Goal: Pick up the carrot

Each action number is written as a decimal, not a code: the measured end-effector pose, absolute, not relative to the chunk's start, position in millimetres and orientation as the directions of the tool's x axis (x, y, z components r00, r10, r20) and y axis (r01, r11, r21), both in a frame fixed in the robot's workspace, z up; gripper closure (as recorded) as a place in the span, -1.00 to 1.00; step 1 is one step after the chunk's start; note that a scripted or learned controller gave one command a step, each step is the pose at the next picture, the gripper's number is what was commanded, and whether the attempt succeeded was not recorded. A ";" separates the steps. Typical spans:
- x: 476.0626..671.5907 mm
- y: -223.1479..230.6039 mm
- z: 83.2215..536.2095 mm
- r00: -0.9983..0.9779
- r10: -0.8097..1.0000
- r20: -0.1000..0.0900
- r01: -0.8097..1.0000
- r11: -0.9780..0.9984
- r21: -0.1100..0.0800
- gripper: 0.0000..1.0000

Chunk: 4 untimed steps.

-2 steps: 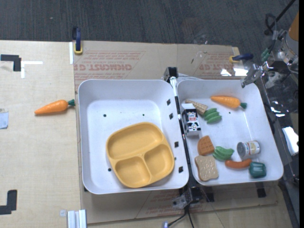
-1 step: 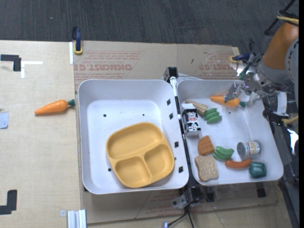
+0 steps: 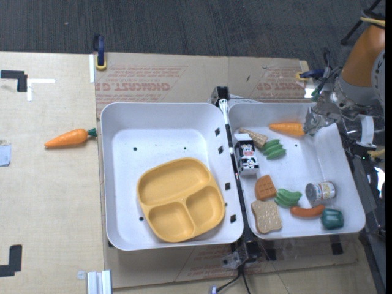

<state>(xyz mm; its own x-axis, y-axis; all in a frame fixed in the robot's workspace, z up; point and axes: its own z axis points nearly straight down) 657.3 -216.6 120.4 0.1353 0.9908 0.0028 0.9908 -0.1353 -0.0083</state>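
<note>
Bench surface: pale wooden bench top (image 3: 49, 195) with a brown cardboard sheet (image 3: 159, 78) under two shallow white bins, and dark carpet beyond its far edge.
Task object: orange carrot with a pointed tip (image 3: 286, 128), lying on its side in the far part of the right white bin (image 3: 346, 164), thick end toward the arm.
End effector: two-finger gripper (image 3: 312, 127) on the grey arm with an orange band (image 3: 361, 60), fingertips down at the carrot's thick end; contact cannot be told, and the finger spacing cannot be told either.
Nearest neighbours: tan wedge-shaped piece (image 3: 253, 138) and green ridged pod-shaped toy (image 3: 273, 149), just beside the carrot's tip on the near side.
Bin divider side: small black-and-white carton (image 3: 247, 157) against the right bin's left wall.
Near half of right bin: brown biscuit-like piece (image 3: 265, 187), green leafy toy (image 3: 287, 196), slice of toy bread (image 3: 266, 216), red-orange sausage-shaped toy (image 3: 307, 211), small silver can lying on its side (image 3: 320, 192), dark green pepper-like toy (image 3: 332, 218).
Left white bin (image 3: 122, 127): yellow three-compartment plastic plate (image 3: 179, 199), tilted toward the near right corner.
Outside the bins: second orange carrot with a green stem (image 3: 68, 138), on the bench top left of the left bin.
</note>
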 end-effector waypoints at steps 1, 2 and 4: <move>657.5 -215.7 120.2 0.135 0.991 0.004 0.991 -0.135 -0.009 -1.00; 665.9 -208.4 103.0 0.331 0.943 0.016 0.944 -0.331 0.006 -1.00; 637.8 -167.7 91.6 0.911 0.412 -0.004 0.412 -0.911 -0.006 -1.00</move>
